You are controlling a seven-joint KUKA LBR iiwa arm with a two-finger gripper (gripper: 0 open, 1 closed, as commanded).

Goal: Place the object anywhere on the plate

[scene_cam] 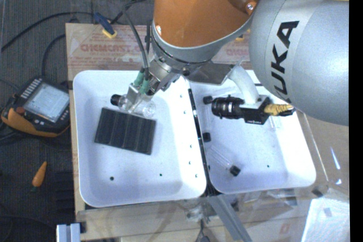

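Nearest, well apart from the gripper [138, 102], toward the view's right: small black piece [234, 169] in the right bin [295, 178]. Next, just in front of the gripper, in the left bin [91, 178]: black ribbed plate [125, 130], lying flat. Just beside the gripper, on the view's left: small dark round object [116, 100], beyond the plate's far edge, on the bin floor. Cannot tell if gripper open or closed. Farther above it: orange band [193, 3].

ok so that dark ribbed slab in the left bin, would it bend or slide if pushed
The dark ribbed slab looks flat with straight edges, so probably stiff. Lying flat on the smooth floor of the left bin, it would likely slide, not roll or tip.
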